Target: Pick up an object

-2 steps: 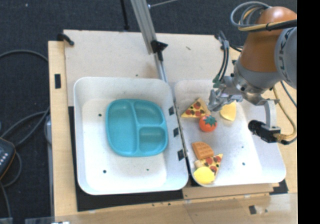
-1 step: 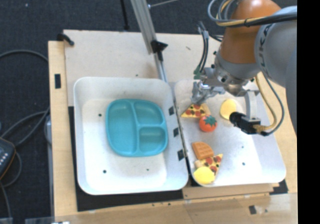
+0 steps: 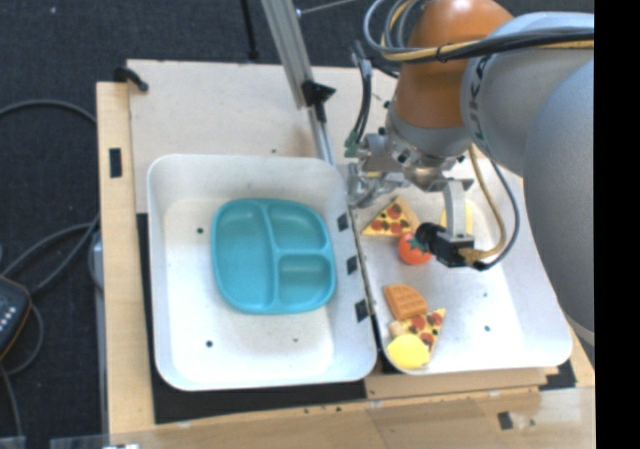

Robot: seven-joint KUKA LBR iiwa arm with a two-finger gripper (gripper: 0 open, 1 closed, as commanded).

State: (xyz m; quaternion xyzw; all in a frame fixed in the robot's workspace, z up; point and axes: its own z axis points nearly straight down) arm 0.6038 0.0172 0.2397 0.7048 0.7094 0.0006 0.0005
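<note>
My gripper (image 3: 385,199) hangs over right bin (image 3: 520,322), just by pizza slice (image 3: 391,221) & tomato (image 3: 413,250); can't tell jaw state. Teal tray (image 3: 272,256) in left bin (image 3: 180,337).

Big smooth grey arm (image 3: 545,127) here, glossy orange band (image 3: 445,47) rounding above the wrist, black and grey cables (image 3: 395,22) looping beside that band, metal fittings below it.

One fixed overhead camera, slanted down on both bins (image 3: 180,357)
</note>
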